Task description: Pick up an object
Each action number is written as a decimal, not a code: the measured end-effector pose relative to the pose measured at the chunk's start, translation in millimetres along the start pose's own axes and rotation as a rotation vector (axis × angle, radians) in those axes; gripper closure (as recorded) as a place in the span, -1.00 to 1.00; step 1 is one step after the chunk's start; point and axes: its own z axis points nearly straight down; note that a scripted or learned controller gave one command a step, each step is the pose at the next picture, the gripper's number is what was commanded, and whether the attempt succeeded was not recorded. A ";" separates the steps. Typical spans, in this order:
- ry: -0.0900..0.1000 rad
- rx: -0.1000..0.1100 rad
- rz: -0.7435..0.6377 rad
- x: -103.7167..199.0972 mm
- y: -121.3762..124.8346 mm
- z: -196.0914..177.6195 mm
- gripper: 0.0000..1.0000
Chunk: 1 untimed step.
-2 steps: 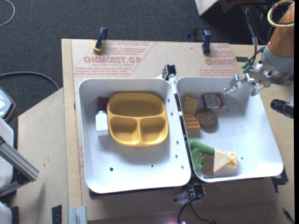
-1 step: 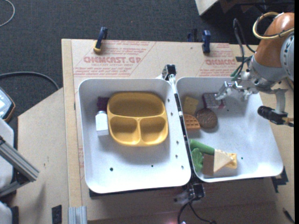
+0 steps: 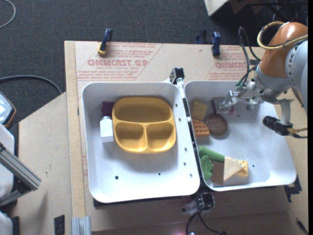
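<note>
Dark carpet surrounds the worktop (image 3: 73, 131). Two white bins: left bin (image 3: 93, 180) holds one yellow divided tray (image 3: 144, 124) and one small white bottle (image 3: 106, 129). Right bin (image 3: 279, 160) holds one brown disc (image 3: 216, 124), one waffle (image 3: 200, 128), one cheese wedge (image 3: 235, 168). Jaws (image 3: 224, 104) hover above the disc; spread unclear.

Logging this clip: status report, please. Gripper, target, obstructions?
Gripper low over right bin, fingers unclear. Nothing seen held. Nearest: brown round piece, waffle. Yellow tray in left bin.
</note>
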 end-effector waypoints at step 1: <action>-0.004 -0.011 -0.002 -0.2 3.2 -16.0 1.00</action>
